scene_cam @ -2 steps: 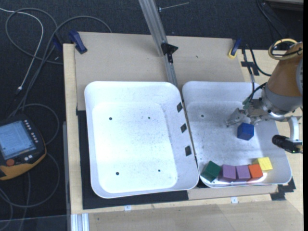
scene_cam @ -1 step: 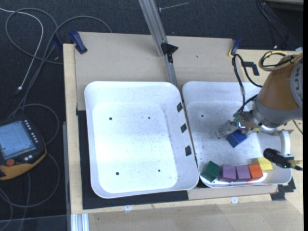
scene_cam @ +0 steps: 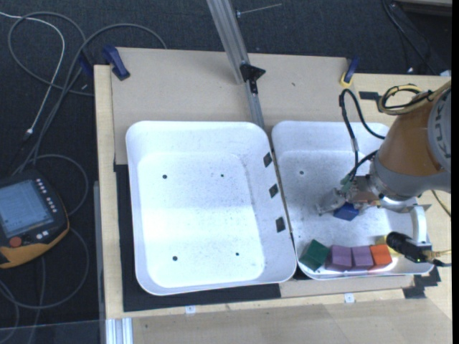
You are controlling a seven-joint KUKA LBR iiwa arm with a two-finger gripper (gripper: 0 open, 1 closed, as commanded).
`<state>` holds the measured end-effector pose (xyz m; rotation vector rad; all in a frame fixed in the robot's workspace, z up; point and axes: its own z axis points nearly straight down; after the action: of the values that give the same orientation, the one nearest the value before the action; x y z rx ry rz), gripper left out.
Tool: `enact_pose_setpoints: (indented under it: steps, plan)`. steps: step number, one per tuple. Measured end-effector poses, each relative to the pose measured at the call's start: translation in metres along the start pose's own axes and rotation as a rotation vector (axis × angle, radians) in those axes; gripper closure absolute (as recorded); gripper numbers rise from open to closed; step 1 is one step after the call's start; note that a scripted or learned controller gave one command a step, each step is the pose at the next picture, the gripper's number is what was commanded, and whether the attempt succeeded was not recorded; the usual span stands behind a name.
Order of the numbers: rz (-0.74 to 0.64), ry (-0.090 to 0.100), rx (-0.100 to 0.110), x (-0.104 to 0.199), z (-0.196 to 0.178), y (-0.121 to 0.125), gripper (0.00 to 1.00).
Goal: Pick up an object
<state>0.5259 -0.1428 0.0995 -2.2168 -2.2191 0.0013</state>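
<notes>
My gripper (scene_cam: 343, 203) is low in the right bin (scene_cam: 308, 153), near its middle, on the end of the grey arm with the orange band (scene_cam: 409, 145). A small blue block (scene_cam: 347, 212) lies right beneath the gripper's tip, partly covered by it. I cannot tell whether the block is held or just lying on the bin floor. Along the right bin's front edge sits a row of blocks: a green one (scene_cam: 314, 253), a purple one (scene_cam: 341, 256), a mauve one (scene_cam: 363, 256) and an orange one (scene_cam: 381, 254).
The left bin (scene_cam: 133, 145) lies beside the right one, with black clips (scene_cam: 273, 190) on the shared wall. A slanted metal pole (scene_cam: 228, 27) rises behind the bins. Cables (scene_cam: 349, 124) hang over the right bin's back. A teach pendant (scene_cam: 25, 213) rests off the bench at left.
</notes>
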Motion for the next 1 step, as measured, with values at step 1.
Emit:
enact_pose_setpoints:
  steps: [1]
  plan:
    - [0.0, -0.001, -0.004, -0.0005, -0.0106, 0.0015, 1.0]
